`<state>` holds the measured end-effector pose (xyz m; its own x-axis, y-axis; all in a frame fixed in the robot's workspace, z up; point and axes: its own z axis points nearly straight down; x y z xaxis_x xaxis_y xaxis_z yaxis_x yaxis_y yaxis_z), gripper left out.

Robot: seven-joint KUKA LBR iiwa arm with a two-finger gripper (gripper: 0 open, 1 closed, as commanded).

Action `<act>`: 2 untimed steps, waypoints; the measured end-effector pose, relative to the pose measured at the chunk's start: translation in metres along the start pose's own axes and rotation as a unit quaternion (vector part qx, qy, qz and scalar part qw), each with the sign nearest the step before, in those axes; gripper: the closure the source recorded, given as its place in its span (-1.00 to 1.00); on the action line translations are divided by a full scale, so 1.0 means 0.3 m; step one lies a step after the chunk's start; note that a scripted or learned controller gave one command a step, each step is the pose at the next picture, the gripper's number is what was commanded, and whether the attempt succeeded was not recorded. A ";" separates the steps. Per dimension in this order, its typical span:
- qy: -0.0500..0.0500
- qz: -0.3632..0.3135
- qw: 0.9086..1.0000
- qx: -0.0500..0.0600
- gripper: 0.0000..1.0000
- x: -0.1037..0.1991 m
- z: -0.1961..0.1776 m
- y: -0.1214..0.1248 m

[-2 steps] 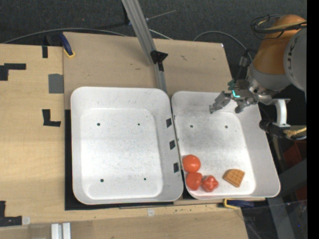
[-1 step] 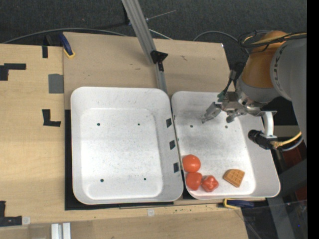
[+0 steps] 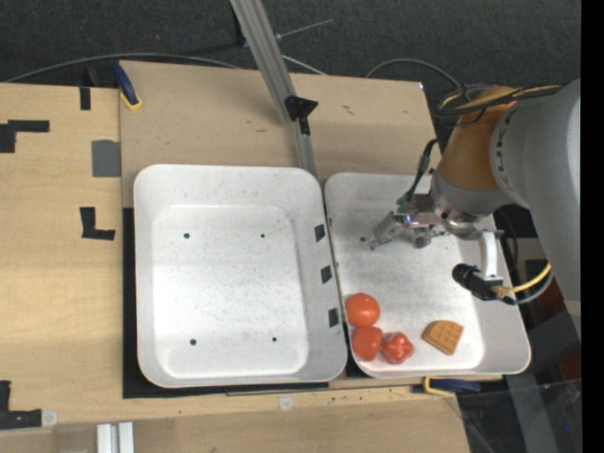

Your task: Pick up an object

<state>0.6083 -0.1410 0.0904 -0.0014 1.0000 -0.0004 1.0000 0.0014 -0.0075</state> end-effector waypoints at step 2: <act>0.000 0.000 1.000 -0.005 1.00 0.010 -0.210 0.040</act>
<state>0.6206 -0.1379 0.1532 -0.0020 1.0000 0.0000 1.0000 0.0020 0.0032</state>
